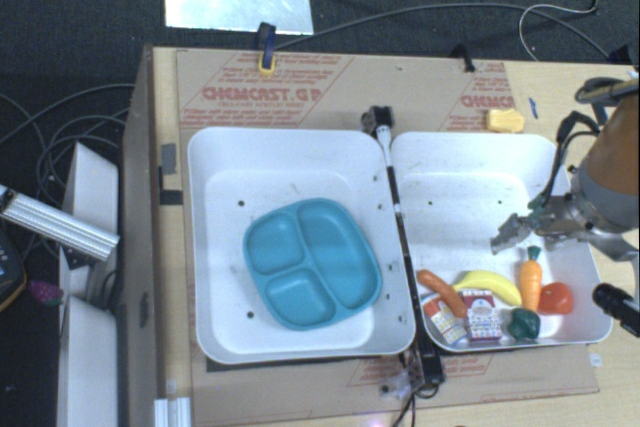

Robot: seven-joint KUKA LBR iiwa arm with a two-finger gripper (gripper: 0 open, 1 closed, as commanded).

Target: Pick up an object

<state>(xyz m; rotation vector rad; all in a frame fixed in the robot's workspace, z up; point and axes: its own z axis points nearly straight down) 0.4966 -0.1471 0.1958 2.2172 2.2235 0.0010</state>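
White plastic bins sit side by side on a cardboard-covered surface. The left shallow white bin carries a light blue divided plastic tray near its centre. The right shallow white bin has its upper half bare; toy food is bunched at its five o'clock corner, probably because it has slid or been dropped there: a yellow toy banana, an orange toy carrot standing upright, a red toy tomato, a long orange-red sausage-shaped toy, a small red-and-white printed box and a dark green toy vegetable. From three o'clock the grey arm reaches in, and its gripper hangs just above the carrot and banana, seemingly lined up for a descent onto that pile. Nothing sits between its fingers; I cannot tell if they are spread or closed. A small yellow block lies on the surface outside the bins at one o'clock.
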